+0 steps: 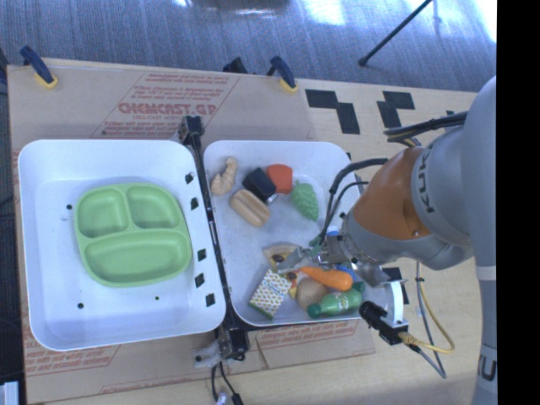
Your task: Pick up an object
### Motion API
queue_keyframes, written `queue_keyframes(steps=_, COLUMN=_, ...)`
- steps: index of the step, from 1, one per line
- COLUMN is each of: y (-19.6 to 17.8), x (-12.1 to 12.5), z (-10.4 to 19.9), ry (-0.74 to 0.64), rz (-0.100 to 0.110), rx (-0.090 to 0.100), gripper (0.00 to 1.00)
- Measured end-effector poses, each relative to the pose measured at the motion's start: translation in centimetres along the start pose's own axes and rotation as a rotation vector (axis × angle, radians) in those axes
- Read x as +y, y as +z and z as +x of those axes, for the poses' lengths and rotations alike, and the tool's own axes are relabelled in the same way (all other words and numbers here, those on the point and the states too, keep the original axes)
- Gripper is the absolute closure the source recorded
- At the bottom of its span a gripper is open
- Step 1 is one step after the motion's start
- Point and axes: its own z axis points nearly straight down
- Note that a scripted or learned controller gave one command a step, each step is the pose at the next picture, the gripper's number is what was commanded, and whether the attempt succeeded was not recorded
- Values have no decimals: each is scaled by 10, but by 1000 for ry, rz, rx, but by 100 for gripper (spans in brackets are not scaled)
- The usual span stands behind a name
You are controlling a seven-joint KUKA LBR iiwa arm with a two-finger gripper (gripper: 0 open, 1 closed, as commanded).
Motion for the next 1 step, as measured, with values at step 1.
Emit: queue_keyframes(steps=1, y=0, x=0, z=2, ry=-1, rz=-1, rx=-5, gripper=0)
